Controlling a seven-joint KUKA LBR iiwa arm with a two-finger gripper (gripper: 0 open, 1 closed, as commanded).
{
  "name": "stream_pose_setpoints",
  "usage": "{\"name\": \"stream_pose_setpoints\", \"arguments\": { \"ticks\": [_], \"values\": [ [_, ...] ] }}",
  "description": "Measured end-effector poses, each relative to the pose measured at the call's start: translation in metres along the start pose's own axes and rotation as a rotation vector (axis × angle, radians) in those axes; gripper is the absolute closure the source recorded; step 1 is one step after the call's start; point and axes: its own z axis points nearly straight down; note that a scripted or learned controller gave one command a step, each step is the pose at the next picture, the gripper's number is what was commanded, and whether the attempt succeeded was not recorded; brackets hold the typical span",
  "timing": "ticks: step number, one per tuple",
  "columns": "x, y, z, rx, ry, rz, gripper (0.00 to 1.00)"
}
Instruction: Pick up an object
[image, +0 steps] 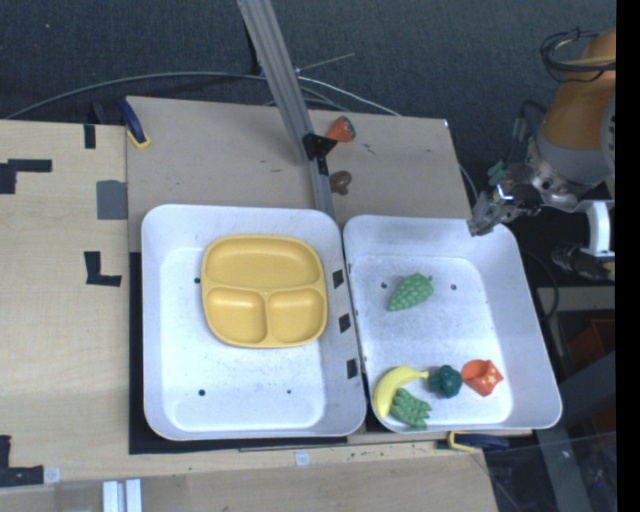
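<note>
Grapes (410, 291) lie down-left of the gripper (483, 218), which hangs at the right bin's (530, 330) upper-right corner, grasp state indiscernible.

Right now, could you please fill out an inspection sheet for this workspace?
Surface: wooden bench bearing two white bins side by side, left bin and right bin.
Job's things: right bin holds green grapes, a banana, a green leafy piece, a dark green piece and an orange-red piece.
Clutter: yellow divided plate in the left bin.
Grippers: gripper above the right bin's far right corner, holding nothing.
Cables: thin cables behind the bench.
Surroundings: grey pole, dark floor.
</note>
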Motion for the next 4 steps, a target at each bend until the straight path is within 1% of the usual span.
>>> {"name": "stream_pose_setpoints", "arguments": {
  "ticks": [1,2,3,4],
  "values": [
    [0.0,0.001,-0.054,-0.002,-0.001,-0.001,1.0],
    [0.049,-0.016,-0.057,0.004,0.002,-0.004,1.0],
    [0.1,-0.04,-0.041,0.008,0.003,-0.004,1.0],
    [0.154,-0.059,-0.043,0.006,0.003,-0.006,1.0]
  ]
}}
